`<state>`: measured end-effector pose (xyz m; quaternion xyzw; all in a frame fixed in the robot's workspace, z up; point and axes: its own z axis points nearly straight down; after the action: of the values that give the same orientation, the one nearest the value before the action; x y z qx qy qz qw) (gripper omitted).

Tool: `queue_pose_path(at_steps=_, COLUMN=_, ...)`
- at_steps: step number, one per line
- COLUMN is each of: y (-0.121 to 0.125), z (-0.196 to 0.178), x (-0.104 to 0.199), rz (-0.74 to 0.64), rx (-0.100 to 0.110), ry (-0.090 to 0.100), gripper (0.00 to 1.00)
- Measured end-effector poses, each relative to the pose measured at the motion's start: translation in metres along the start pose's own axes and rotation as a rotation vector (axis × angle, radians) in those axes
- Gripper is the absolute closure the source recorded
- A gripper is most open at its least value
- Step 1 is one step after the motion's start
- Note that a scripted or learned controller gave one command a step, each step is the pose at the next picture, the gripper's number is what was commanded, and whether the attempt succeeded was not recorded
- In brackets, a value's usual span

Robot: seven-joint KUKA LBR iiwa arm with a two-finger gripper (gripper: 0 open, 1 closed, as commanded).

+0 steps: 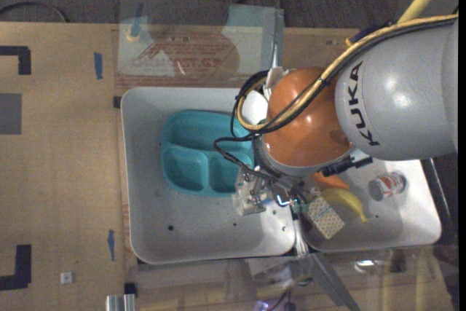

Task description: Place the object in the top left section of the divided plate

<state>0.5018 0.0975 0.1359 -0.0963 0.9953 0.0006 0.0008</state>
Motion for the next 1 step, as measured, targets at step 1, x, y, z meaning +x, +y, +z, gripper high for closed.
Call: queue_pose_path(at_steps=1, y=0.0789, z=0.0447, x=-0.0306, rz=-0.010, rx=-0.002, ry=-0.011, gripper=1.00)
